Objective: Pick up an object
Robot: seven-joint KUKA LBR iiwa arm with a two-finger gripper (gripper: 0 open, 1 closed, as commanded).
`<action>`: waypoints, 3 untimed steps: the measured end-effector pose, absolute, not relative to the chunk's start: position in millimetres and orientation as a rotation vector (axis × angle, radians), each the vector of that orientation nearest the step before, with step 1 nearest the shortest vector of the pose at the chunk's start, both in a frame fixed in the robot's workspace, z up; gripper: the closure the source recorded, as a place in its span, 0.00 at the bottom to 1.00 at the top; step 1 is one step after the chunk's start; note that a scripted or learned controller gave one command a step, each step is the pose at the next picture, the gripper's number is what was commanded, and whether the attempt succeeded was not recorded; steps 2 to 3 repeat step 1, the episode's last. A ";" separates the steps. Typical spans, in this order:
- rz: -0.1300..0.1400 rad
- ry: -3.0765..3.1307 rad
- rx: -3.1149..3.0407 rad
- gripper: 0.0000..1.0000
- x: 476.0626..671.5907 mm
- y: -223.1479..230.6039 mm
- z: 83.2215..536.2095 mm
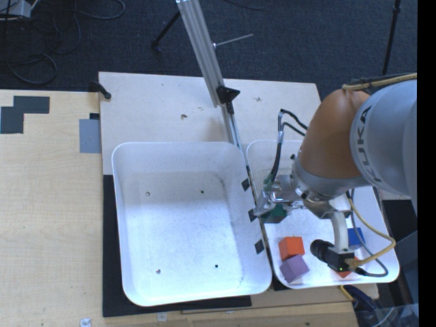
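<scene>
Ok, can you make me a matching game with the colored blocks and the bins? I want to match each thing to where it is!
Things:
1. orange block
2. purple block
3. blue block
4. left bin

Places:
A. just below the orange block, near the bin's front edge
B. beside the arm's wrist, on the far right of the right bin
C. directly above the purple block in the picture
D. the bigger white tray, left of the metal rail

Pairs: 1-C, 2-A, 3-B, 4-D
</scene>
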State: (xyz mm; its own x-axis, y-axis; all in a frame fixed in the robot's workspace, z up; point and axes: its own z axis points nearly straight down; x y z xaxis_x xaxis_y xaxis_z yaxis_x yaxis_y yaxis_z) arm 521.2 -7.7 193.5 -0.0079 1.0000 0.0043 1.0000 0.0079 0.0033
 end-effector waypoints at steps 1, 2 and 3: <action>0.001 -2.224 -2.211 1.00 511.7 58.9 189.5; 0.001 -2.224 -2.211 1.00 511.7 58.9 189.5; 0.001 -2.224 -2.211 1.00 511.7 58.9 189.5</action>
